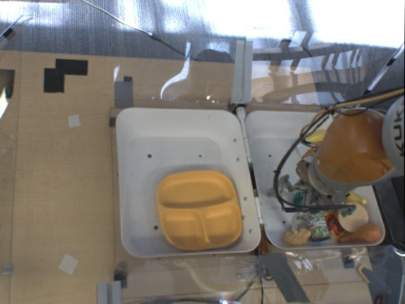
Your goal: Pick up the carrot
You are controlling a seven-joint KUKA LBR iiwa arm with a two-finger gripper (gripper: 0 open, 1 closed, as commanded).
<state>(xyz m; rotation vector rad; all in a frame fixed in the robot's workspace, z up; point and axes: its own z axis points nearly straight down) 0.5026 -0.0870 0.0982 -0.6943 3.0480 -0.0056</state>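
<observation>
Carrot [364, 234] lies just right of jaws.

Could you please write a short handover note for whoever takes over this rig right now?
End effector: low over the right bin, among the items at its near end; the orange wrist band hides much of it, so I cannot tell what it is doing.
Carrot: lying in the near right corner of the right bin, beside a small round white piece and other play food.
Left bin: holds a yellow divided tray.
Done: the arm has reached the right bin.
Left: grasp the carrot and lift it; it looks to be resting on the bin floor.
</observation>
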